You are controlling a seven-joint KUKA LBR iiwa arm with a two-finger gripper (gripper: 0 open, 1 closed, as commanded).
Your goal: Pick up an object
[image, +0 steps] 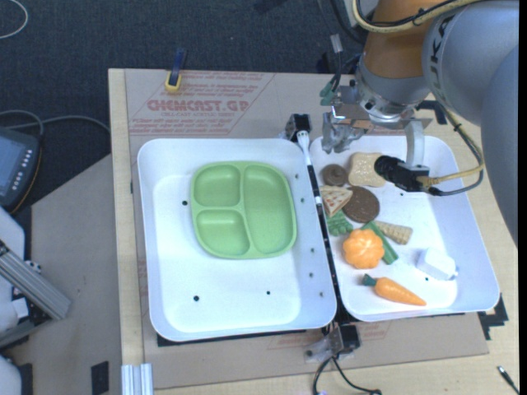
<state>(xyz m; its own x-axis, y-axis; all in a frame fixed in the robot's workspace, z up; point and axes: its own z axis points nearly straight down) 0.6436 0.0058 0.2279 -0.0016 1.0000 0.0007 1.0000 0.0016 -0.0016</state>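
End effector hovered above the brown cookie, grip state indeterminable; nothing appeared lifted, so pickup remained outstanding.

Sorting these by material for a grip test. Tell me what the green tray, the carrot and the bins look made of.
Green tray: likely moulded plastic, matte pale green, with three smooth compartments. Carrot: probably toy plastic or rubber, uniform orange with a slight sheen. Bins: seemingly thin formed plastic, smooth white with rounded rims; the right bin looks the same.
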